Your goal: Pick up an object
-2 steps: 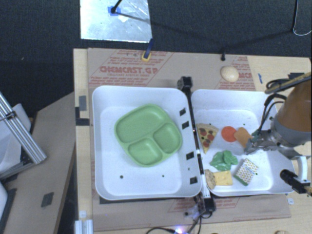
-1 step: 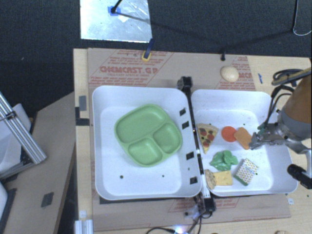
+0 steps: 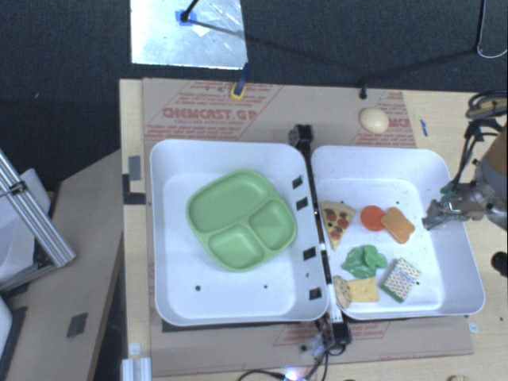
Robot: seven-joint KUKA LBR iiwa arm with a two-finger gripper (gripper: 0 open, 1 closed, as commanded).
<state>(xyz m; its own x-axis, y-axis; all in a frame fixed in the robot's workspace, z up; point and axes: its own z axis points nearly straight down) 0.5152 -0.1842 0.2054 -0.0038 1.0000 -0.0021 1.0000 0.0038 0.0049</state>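
On dark carpet, a cardboard-topped bench (image 3: pixel 262 105) bears two bins; tool (image 3: pixel 435 217) state unclear.

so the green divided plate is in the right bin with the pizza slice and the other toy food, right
Not quite. The camera view shows the green divided plate alone in the left bin. The pizza slice and the other toy food lie in the right bin.

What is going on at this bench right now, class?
A robot arm reaches in from the right, its gripper at the right edge of the right bin, with nothing seen between its fingers. That bin holds toy food: a pizza slice, a tomato, a bread roll, lettuce and crackers. The left bin holds a green divided plate.
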